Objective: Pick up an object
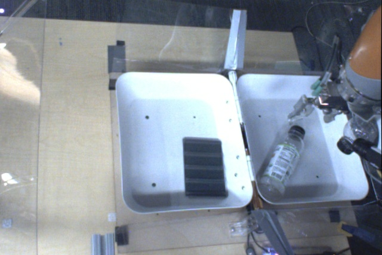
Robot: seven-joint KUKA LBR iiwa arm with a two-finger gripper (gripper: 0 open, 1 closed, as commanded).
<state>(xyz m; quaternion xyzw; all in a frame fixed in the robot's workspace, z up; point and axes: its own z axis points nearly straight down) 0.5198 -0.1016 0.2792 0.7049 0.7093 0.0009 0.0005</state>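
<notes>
I see the clear plastic bottle (283, 155) lying diagonally in the right bin (352, 188), cap up-right toward my gripper (314, 103), just above it; whether the fingers are open, I cannot tell.

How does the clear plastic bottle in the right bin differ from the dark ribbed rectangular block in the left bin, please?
The clear plastic bottle is see-through and rounded, with a dark cap and a printed label; the dark ribbed rectangular block is opaque, flat and boxy. The bottle lies slanted across the right bin, cap towards the far side; the block sits square to the walls of the left bin. Both lie flat, each alone in its bin.
</notes>
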